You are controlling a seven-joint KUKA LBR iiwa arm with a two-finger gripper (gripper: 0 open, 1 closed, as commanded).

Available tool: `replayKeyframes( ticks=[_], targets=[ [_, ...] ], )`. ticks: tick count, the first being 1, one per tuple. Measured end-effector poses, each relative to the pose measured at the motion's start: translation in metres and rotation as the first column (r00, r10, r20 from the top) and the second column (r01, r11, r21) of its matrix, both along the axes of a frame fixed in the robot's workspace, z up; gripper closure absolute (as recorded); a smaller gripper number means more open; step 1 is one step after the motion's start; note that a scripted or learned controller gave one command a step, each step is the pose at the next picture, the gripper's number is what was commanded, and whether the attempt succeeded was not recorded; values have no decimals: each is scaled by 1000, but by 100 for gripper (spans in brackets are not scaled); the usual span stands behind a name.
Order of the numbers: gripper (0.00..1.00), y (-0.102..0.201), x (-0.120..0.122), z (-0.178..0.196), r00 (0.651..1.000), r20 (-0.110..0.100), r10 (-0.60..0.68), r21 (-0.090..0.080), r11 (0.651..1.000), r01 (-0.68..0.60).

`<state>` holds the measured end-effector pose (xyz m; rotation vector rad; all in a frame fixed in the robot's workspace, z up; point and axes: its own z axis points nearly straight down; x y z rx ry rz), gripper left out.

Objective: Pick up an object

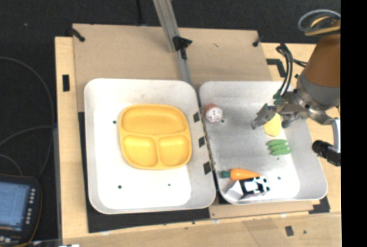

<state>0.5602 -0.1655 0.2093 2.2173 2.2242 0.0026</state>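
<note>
**Gripper position relative to the yellow object, right bin**

Nearest the camera, at the front edge of the right bin (pixel 298 183), lies a black-and-white item (pixel 252 186), with a carrot (pixel 243 173) touching it on the far side, its long axis running left to right and its green top pointing left.

Left to right across the bench:

1. The left bin (pixel 103 125) holds a yellow divided plate (pixel 155 136) near its middle.
2. In the right bin, a small white-and-red ball (pixel 213 114) sits close to the left wall.
3. The gripper (pixel 273 116) stands over the middle of the right bin. Its dark fingers are spread, one reaching left and down, the other to the right.
4. A yellow object (pixel 273 125) lies directly at the fingers, partly covered by them. Whether it is touched or merely beneath them cannot be determined.
5. A green pod (pixel 278 146) lies just nearer the camera than the yellow object, long axis left to right.

Arm pose: the arm (pixel 324 68) enters from the right, wrist tilted so the gripper points left and downward into the bin.

Assessment: the yellow object is the likely target; the remaining motion appears to be a short descent and closure.
</note>
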Motion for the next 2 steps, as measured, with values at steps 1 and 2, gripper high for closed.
replayKeyframes(
  ticks=[1,2],
  targets=[
    [0,0,0,0,1000,0,-1,0,1000,1],
    [0,-2,-2,-63,1000,-7,-4,-1,1000,4]
  ],
)
